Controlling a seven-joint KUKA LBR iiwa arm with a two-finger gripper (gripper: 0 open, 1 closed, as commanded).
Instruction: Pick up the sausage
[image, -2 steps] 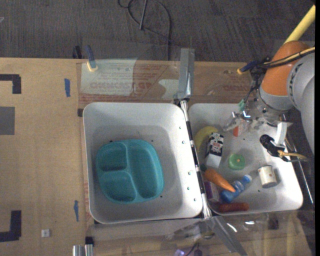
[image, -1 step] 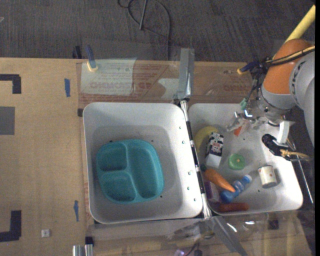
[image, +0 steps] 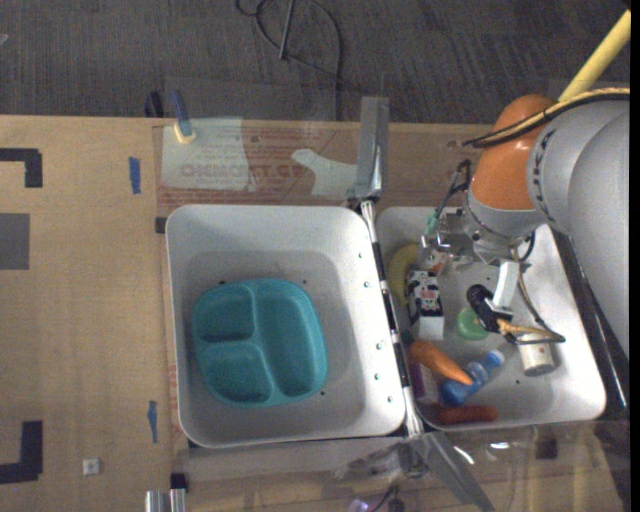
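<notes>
Tan, cardboard-coloured surface (image: 80, 300), dark floor beyond its far edge; two shallow white bins side by side on it, a grey strip (image: 372, 150) running up from the seam between them.

Hand (image: 440, 248) low over the far-left part of the right bin (image: 570, 392), at the end of the grey arm (image: 590, 170) reaching in from the right, orange band (image: 510, 165) just above the wrist. How wide the hand stands: cannot tell, too dark and cluttered at that spot.

Just below the hand, a small white carton with black print (image: 426, 297), close to the bin's left wall. Beside the carton, toward that wall, a yellow curved thing (image: 402, 270), partly hidden. Right of the carton, a small green round thing (image: 470, 324) on the bin floor.

Nearer the camera, an orange carrot (image: 440, 360) lying at a slant, one end close to a blue bottle (image: 482, 370) on its side.

Sausage (image: 465, 413), reddish brown, lying flat along the near wall of the right bin, just below the carrot and bottle, well apart from the hand.

Across the seam, left bin (image: 260, 235) with a teal divided plate (image: 260, 340) flat on its floor, three compartments showing.

Farther out on the surface, strips of blue tape (image: 134, 175) and black corner marks (image: 25, 165) toward the left edge.
</notes>
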